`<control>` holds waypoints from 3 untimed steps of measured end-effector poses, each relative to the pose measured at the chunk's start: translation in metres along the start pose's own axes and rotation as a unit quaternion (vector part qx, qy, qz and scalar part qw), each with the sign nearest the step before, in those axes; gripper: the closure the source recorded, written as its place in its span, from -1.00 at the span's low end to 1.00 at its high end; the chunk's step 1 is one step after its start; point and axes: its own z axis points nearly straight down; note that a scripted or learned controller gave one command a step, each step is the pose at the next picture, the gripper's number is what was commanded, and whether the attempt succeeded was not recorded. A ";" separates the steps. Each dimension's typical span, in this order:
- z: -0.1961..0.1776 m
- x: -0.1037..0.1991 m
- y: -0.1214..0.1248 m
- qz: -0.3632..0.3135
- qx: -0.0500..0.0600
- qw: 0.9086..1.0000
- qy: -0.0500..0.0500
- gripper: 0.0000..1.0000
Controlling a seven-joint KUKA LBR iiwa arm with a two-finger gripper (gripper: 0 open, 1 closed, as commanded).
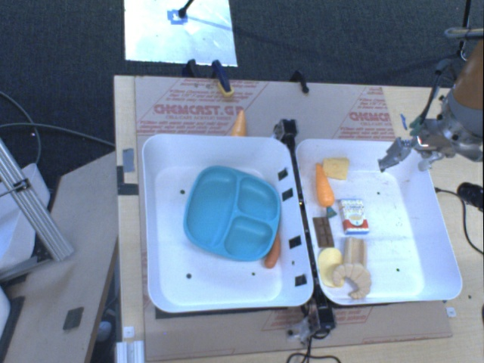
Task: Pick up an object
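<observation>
The gripper [398, 156] hovers beyond the carrot [324, 187], at the right bin's [423, 240] far edge; finger state cannot be told. The carrot looks light, rigid and smooth; grasp its middle.

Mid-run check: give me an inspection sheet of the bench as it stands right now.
Surface: two shallow white bins, left bin and right bin, on a printed board.
Job's things: in the right bin, orange toy carrot, yellow cheese wedge, red-and-white small box, brown chocolate bar, tan croissant.
Clutter: blue divided plastic tray in the left bin, a second small carrot beside it.
Grippers: gripper above the right bin's far edge.
Cables: black cable at left.
Surroundings: dark carpet.
</observation>
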 end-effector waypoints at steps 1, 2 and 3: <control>0.128 -0.002 0.040 -0.001 0.005 1.000 0.002 -1.00; 0.151 0.062 0.067 -0.004 -0.001 1.000 0.001 -1.00; 0.153 0.077 0.067 -0.002 0.000 1.000 0.000 -1.00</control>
